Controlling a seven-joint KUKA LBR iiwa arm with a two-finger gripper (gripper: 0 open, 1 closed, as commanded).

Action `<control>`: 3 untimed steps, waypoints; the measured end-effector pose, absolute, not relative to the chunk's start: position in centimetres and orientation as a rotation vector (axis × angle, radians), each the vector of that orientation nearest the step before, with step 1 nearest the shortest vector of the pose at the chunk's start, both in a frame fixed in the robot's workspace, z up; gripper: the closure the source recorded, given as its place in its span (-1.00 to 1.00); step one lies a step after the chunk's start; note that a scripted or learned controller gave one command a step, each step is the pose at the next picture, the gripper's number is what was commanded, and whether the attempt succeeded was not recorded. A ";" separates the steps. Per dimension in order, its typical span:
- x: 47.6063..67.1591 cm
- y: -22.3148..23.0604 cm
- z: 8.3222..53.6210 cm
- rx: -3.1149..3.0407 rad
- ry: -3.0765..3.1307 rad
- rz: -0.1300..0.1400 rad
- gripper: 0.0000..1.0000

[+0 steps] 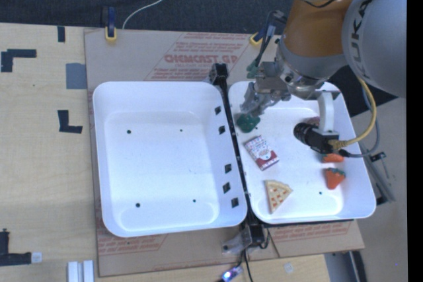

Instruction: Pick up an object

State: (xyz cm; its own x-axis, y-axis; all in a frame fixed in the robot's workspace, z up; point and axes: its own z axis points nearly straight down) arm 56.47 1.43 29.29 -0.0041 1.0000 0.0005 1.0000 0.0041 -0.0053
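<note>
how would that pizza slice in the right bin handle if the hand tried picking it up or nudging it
The pizza slice lies flat on the right bin floor, so it will probably slide rather than roll or tip. Its low, thin profile likely leaves little for the hand to grip. It looks like a small toy, so probably light.

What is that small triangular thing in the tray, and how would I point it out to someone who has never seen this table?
Start at the right-hand white bin, the one under the grey and orange arm. Along its near edge lies a pizza slice toy, just below a small red and white packet. It is the one flat, pale yellow wedge with red dots; the strawberry toy to its right is rounded and red.
</note>
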 end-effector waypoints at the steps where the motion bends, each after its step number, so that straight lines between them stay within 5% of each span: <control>1: 51.3 5.7 39.7 -2.214 -2.232 -0.010 1.00; 2: 48.3 8.2 49.6 -2.218 -2.232 -0.015 1.00; 3: 48.4 11.4 52.6 -2.218 -2.227 -0.004 1.00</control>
State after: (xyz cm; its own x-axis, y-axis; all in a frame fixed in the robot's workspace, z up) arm 48.38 11.38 52.64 -0.0042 1.0000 0.0005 1.0000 0.0042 0.0026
